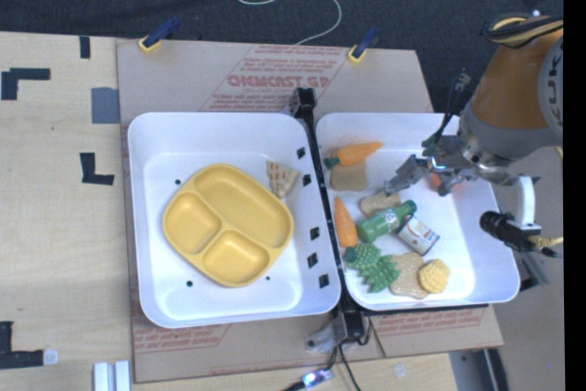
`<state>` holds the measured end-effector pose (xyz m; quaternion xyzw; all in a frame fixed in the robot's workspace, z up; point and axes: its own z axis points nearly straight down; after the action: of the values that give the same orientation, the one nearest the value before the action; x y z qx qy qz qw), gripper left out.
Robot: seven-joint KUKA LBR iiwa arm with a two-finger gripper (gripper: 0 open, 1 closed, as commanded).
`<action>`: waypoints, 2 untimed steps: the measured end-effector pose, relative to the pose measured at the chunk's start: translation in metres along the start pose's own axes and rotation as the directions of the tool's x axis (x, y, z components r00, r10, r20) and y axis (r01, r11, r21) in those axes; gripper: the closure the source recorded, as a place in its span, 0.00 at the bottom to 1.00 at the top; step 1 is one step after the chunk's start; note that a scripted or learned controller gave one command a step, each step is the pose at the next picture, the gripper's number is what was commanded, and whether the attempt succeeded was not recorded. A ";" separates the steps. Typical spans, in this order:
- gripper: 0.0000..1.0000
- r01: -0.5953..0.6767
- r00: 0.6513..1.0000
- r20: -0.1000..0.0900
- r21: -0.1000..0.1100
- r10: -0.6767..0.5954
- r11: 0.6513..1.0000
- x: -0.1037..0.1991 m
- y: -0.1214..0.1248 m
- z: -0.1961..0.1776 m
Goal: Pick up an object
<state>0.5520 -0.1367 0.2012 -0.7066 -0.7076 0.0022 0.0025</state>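
In the right bin [476, 275], a green bottle [386, 222] is seen lying near the middle, with a small can [419, 237] just beside it toward the right edge. Two carrots [355, 153] [344, 222] are placed along the left wall, and corn [433, 275] lies near the front edge. The gripper [400, 179] is held low over the bin, above the bottle; whether it is released or clenched cannot be told. A yellow plate [227, 222] is placed in the left bin [146, 197].

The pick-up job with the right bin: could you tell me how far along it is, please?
Done: nothing looks lifted; the green bottle, both carrots and the corn lie in the right bin. In hand: the gripper is over that bin, just above the bottle, with nothing visibly between its fingers. Left: grasping and raising an object.
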 end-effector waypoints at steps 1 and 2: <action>0.00 0.000 1.000 -0.001 0.000 0.000 1.000 0.007 0.001 0.063; 0.00 0.000 1.000 0.003 -0.007 0.000 1.000 0.007 0.002 0.115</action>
<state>0.5528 -0.1293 0.0866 -0.7067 -0.7075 0.0008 -0.0009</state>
